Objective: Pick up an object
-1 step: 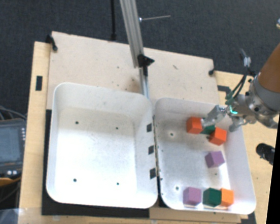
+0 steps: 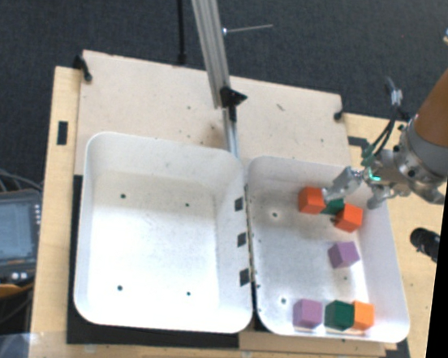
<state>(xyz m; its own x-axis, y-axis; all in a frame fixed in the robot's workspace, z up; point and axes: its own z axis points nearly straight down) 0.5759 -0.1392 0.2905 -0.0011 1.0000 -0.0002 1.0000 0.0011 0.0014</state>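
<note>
My gripper hangs over the far right part of the right bin, open, with nothing between its fingers. Just below and left of it lie two orange blocks with a small green piece wedged between them. A purple block lies nearer the bin's middle right. Along the near wall sit a purple block, a green block and an orange block in a row.
The left bin stands beside the right one, sharing a raised divider. A slanted aluminium post rises behind the bins. A teach pendant lies off the bench at the left.
</note>
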